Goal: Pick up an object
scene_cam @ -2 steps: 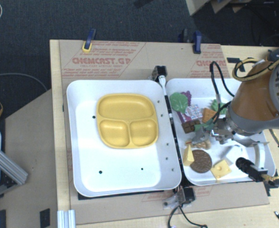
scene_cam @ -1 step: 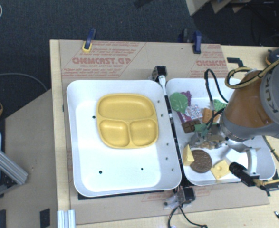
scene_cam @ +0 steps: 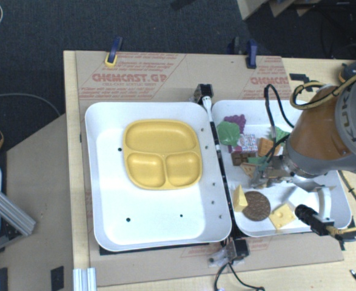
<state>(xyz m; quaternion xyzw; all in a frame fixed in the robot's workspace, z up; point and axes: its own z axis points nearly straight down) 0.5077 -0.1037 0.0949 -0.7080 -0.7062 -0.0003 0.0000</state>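
The right bin (scene_cam: pixel 338 214) holds several small toy foods: a green leafy piece (scene_cam: pixel 228 132), a purple grape cluster (scene_cam: pixel 239 121), a pink-and-white packet (scene_cam: pixel 249 142), brown blocks (scene_cam: pixel 265 145), a round brown cookie (scene_cam: pixel 257 205), a yellow cheese wedge (scene_cam: pixel 240 197) and a holed cheese cube (scene_cam: pixel 281 216). My gripper (scene_cam: pixel 264 173) hangs low over the middle of this bin, just above the cookie and below the brown blocks. The orange wrist band (scene_cam: pixel 323 132) hides the bin's right part.
The left bin (scene_cam: pixel 102 180) carries a yellow three-compartment plate (scene_cam: pixel 162 153). A black divider strip (scene_cam: pixel 217 156) runs between the bins. Blue clamps (scene_cam: pixel 251 53) and a yellow-tipped clamp (scene_cam: pixel 111 56) sit on the cardboard's far edge. Cables loop near the wrist.
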